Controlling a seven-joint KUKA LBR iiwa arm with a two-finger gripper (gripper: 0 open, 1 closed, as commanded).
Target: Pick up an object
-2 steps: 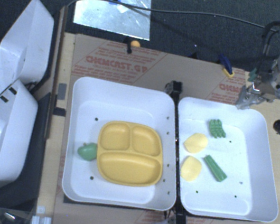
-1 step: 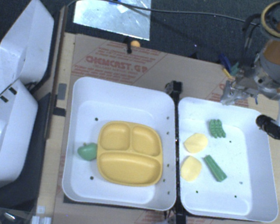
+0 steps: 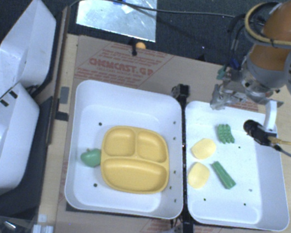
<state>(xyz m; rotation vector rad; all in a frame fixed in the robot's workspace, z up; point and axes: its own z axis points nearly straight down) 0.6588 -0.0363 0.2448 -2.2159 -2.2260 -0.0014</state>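
In the right bin (image 3: pixel 258 186) lie two pale yellow pieces, one (image 3: pixel 204 148) above the other (image 3: pixel 198 175). A short ridged green piece (image 3: pixel 225 134) and a longer green stick (image 3: pixel 224 175) lie beside them. My gripper (image 3: pixel 218 102) hangs over the bin's far left corner, up and to the left of the ridged green piece and apart from it. Nothing shows between its tips. The left bin (image 3: pixel 80 124) holds a yellow divided plate (image 3: pixel 136 159) with a small green lump (image 3: pixel 91 157) against its left edge.
A black clamp (image 3: pixel 181 91) sits at the far end of the wall between the two bins. The right half of the right bin is bare white floor. A shiny metal sheet (image 3: pixel 120 1) lies beyond the bench at the back.
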